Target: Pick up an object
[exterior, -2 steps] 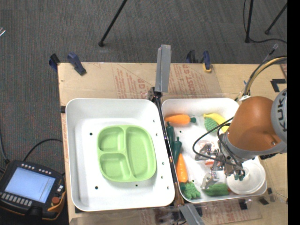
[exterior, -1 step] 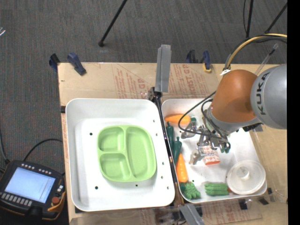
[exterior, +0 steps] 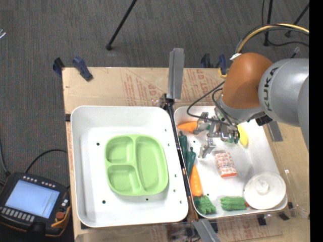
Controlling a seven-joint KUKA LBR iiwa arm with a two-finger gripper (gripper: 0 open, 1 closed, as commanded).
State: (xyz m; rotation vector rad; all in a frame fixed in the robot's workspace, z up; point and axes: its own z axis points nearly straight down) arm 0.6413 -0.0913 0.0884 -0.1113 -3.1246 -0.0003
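My gripper (exterior: 206,134) hangs over the upper left part of the right bin (exterior: 267,153), below the orange band of the arm. Its fingers (exterior: 207,148) stand open, and I see nothing between them. An orange carrot (exterior: 185,126) lies just left of the gripper. To its right, a yellow banana (exterior: 244,136) is partly hidden by the wrist. A red and white snack packet (exterior: 225,164) lies just below the gripper. A dark green cucumber (exterior: 188,154) lies along the bin's left wall.
The right bin also holds a second carrot (exterior: 196,181), two green vegetable pieces (exterior: 204,204) (exterior: 233,203) and a white round bowl (exterior: 264,189). The left bin (exterior: 83,130) holds a green divided plate (exterior: 136,164). A teach pendant (exterior: 33,200) lies off the bench at the lower left.
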